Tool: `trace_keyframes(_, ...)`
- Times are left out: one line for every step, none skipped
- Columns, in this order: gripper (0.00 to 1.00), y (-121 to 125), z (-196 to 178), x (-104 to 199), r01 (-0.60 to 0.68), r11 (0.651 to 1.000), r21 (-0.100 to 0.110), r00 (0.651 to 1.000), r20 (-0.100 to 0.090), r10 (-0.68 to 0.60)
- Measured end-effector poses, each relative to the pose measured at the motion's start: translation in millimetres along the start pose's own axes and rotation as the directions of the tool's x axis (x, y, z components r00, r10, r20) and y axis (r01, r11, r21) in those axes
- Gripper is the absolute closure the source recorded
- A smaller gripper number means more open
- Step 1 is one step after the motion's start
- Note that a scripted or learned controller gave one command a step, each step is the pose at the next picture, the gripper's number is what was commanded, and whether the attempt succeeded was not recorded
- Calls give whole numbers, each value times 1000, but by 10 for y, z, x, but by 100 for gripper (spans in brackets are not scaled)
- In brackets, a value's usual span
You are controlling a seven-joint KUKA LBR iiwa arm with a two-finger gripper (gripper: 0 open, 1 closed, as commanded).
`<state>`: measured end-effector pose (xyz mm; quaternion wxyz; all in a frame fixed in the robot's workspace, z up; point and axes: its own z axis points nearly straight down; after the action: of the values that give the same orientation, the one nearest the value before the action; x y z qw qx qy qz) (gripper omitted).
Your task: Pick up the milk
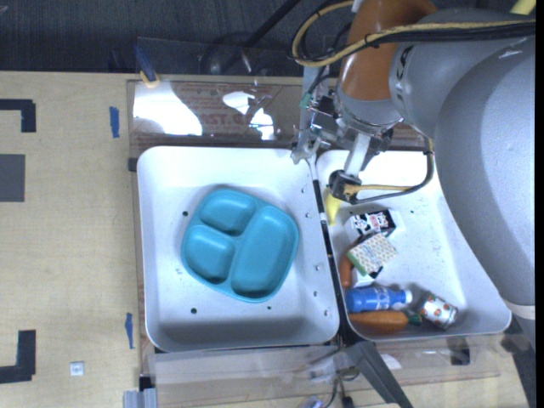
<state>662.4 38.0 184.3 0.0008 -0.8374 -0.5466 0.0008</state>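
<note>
milk: small black-and-white carton, lying in right bin | gripper: above the milk, at bin divider, open/shut cannot tell | just below milk: patterned box, blue bottle, orange carrot-like piece, can | left bin: smooth teal three-compartment plate

White bins: two, a left bin and a right bin. Blue sectioned plate: one. Cow-patterned milk carton: one. Patterned box: one. Blue bottle: one. Orange carrot-like item: one. Small can: one. Robot arm: one.
</note>
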Motion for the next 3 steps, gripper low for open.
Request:
trace_keyframes(100, 5, -105, 7, -1, 1000, -1, 1000, -2, 1)
trace_keyframes(100, -827, -585, 258, 91, 996, 1, 996, 0, -91)
trace_keyframes(100, -1415, -862, 356, 288, 958, 2, 958, 1, -288)
